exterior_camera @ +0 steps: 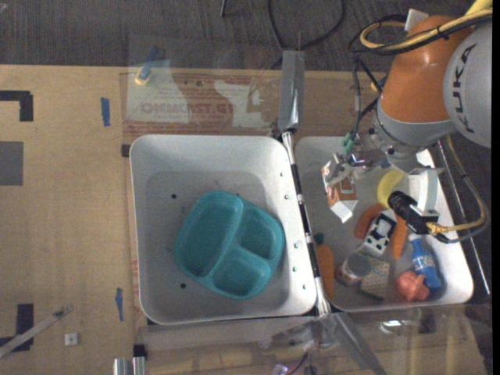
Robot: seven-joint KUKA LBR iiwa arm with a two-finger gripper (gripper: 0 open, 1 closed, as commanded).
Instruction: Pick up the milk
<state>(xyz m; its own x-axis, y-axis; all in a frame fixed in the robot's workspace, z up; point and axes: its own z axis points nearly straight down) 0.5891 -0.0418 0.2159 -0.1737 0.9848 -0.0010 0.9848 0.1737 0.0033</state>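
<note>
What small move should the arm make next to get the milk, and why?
Probably lower the hand straight down a little: it hangs in the right bin, at its left side, over a white carton, likely the milk, not visibly gripped.

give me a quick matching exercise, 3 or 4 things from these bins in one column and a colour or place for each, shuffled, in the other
Things:
1. tray
2. carrot
3. bottle
4. end effector

Descriptions:
A. blue, near the right bin's right wall
B. teal, with compartments, in the left bin
C. over the right bin's upper left part
D. orange, along the right bin's left wall

Pairs: 1-B, 2-D, 3-A, 4-C
</note>
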